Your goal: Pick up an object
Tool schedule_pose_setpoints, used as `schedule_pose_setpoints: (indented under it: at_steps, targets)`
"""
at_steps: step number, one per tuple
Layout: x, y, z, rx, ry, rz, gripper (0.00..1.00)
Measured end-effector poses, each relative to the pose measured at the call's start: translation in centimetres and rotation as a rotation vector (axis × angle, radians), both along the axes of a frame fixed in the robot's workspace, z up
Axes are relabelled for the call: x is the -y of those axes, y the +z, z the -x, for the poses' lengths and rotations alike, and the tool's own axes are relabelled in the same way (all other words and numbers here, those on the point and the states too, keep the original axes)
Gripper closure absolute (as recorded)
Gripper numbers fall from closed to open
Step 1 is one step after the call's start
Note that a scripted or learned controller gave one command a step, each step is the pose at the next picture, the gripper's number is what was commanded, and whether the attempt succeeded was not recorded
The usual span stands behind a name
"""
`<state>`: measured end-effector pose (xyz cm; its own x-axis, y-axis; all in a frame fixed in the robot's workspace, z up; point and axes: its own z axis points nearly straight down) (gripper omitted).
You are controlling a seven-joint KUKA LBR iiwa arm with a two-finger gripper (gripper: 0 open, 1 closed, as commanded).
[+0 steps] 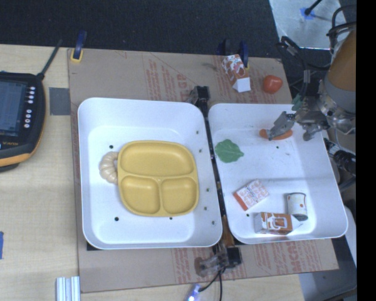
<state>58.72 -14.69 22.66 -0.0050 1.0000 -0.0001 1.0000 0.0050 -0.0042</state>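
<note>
carton (273, 223) front of right bin (319, 168) | orange piece (267, 132) touching jaws (279, 128) | jaws state: cannot tell

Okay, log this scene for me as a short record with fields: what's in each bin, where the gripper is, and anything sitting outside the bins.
left bin: yellow divided tray; beige lumpy item touching the tray's left edge
right bin: green leaf-shaped item, orange item, red-and-white packet, small can, brown-and-white carton
gripper: over the right bin's upper part, right next to the orange item; grasp cannot be confirmed
outside bins: small carton and red round item above the right bin; handheld control pendant at far left
</note>
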Motion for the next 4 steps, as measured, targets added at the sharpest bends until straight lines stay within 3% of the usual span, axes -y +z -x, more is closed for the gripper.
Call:
schedule_pose_setpoints:
  at_steps: [1, 2, 3, 4]
  targets:
    - [6.1, -8.7, -5.0, -0.001, -0.001, 0.002, 0.0]
    - [1.4, -9.0, 3.1, -0.001, 0.0, 0.0, 0.0]
    - [-5.0, -8.2, 4.5, -0.001, 0.002, 0.0, 0.0]
    - [-5.2, -13.5, 8.0, -0.001, 0.001, 0.0, 0.0]
